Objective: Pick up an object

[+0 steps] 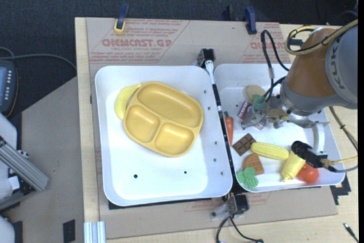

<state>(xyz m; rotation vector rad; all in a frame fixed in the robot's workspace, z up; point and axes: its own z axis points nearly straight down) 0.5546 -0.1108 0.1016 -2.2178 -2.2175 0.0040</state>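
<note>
My gripper (252,115) is down in the right bin (335,176), near its left-centre, with the grey and orange arm coming in from the right. A small green piece (259,102) and a beige round piece (254,91) lie just behind it. An orange carrot (228,126) lies to its left by the bin wall. In front of it are a brown chocolate square (244,144) and a yellow corn cob (269,150). Nothing can be seen held in the gripper.
The right bin's front holds a yellow bottle (292,166), a red tomato (309,174), a brown piece (254,163) and a green leaf (247,179). In the left bin (114,179) lies a yellow divided tray (164,118) over a yellow item (121,101).
</note>
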